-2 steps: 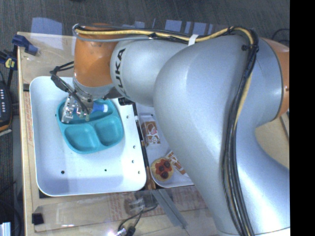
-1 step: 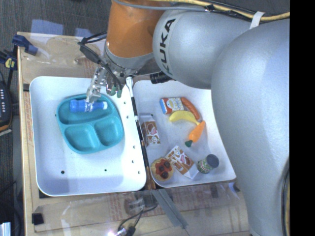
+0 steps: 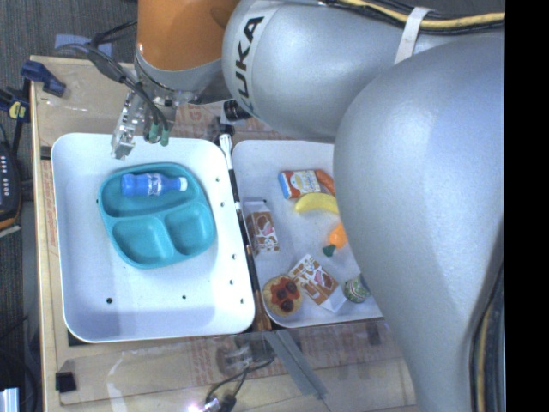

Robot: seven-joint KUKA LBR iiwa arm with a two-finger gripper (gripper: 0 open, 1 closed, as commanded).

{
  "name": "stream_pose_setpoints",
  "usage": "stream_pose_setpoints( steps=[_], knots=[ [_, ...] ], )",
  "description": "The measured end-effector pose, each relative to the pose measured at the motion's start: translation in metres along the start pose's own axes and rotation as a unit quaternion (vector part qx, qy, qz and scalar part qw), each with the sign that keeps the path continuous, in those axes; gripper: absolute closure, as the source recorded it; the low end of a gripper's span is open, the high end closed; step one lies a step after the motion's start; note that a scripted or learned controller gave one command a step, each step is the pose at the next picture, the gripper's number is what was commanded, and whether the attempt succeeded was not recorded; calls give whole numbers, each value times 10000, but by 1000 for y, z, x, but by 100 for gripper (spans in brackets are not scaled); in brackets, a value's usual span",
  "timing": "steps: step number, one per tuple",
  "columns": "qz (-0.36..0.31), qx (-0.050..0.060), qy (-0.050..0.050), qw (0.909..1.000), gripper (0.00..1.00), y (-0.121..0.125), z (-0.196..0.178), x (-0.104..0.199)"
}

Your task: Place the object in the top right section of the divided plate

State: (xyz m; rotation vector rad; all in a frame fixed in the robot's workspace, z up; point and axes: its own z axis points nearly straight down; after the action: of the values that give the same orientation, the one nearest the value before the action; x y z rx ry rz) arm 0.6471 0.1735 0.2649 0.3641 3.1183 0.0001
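Left bin point(image 3: 86, 307): shallow, white, on the worktop point(image 3: 51, 84). It carries one divided plate point(image 3: 159, 217), blue, with a long section along its far edge and two smaller sections side by side nearer the camera.

Bottle point(image 3: 153, 184): small, blue, white cap pointing right. It lies on its side in the plate's long far section, touching nothing but the plate. Which section counts as "top right" depends on how the plate is read; from this slant the bottle sits toward the left and middle of the far section, so the placement looks close but not plainly settled.

End effector point(image 3: 129, 136): hangs over the far rim of the left bin, just beyond the plate's far-left corner and apart from the bottle. Nothing is between its fingers. Their spread is too small and cluttered to make out, so whether they stand wide or narrow cannot be told.

Advice for the step: if the bottle needs shifting rightward, approach from straight above, span the body across its short width rather than along its length, lift clear of the plate's ridges, and release low so it does not roll.

Right bin point(image 3: 257, 157): holds a brown packet point(image 3: 262, 230), a red-and-white carton point(image 3: 302, 181), a banana point(image 3: 316, 202), a carrot-like piece point(image 3: 336, 237), a round pastry point(image 3: 283, 293), a printed packet point(image 3: 314, 279) and a small can point(image 3: 355, 291). None of these need touching.
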Motion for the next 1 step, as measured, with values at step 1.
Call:
stream_pose_setpoints(
  steps=[1],
  knots=[
    [-314,8,20,9995,100,-50,93,37]
  ],
)
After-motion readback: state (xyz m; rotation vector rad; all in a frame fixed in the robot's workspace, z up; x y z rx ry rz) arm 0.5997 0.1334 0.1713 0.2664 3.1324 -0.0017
